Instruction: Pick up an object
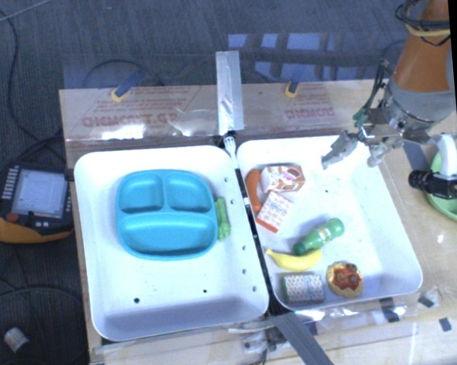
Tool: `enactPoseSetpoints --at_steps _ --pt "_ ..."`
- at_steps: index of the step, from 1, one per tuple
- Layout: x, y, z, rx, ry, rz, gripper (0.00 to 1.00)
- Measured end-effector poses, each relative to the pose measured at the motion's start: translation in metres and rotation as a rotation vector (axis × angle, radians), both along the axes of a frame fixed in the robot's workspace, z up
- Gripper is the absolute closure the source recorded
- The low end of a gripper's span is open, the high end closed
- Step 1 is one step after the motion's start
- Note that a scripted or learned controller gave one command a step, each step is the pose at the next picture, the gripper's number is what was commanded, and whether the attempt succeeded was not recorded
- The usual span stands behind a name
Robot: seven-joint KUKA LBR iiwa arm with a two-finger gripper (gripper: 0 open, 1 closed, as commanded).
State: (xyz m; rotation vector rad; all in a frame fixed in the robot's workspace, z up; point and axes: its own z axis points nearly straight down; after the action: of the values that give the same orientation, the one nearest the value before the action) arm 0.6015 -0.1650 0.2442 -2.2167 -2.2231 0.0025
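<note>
The arm [423, 57], grey with its orange band, reached in from the right and hung over the upper right corner of the right bin [391, 227]. Its gripper [356, 147] sat above bare white floor with the fingers spread apart and nothing between them. This looked like the approach step: no object had been taken yet.

The left bin [103, 292] held a large blue divided tray [167, 212] with a small green piece [222, 218] lying against its right edge. The things to pick lay in the right bin, all down and to the left of the gripper and well apart from it. Nearest were a red-and-white packet [275, 210] and a white-and-brown wrapper [281, 179] beside an orange sausage-like piece [252, 185] by the dividing wall. Lower down lay a green bottle [319, 236] touching a banana [295, 258], then a grey patterned can [304, 288] and a small red-and-yellow thing [344, 278] near the front wall.

The next move likely called for travelling left and down over one item, then lowering with the fingers straddling it; the bottle and banana touch, so a clean grip there could be hard.

The bins sat on a plywood bench [151, 113]. The floor around it was dark carpet with cables, and an orange-cased screen unit [30, 200] lay at the left.
</note>
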Motion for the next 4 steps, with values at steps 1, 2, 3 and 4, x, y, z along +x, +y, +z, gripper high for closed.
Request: enactPoseSetpoints --at_steps 1,2,3,4 --pt "-0.0647 0.0582 -0.0653 0.001 0.002 0.104 0.0" --pt "-0.0646 0.0581 -0.0651 0.001 0.001 0.104 0.0" --pt "-0.0647 0.0586 -0.0571 0.002 0.004 0.105 1.0" --pt "-0.0648 0.0586 -0.0571 0.002 0.004 0.105 0.0"
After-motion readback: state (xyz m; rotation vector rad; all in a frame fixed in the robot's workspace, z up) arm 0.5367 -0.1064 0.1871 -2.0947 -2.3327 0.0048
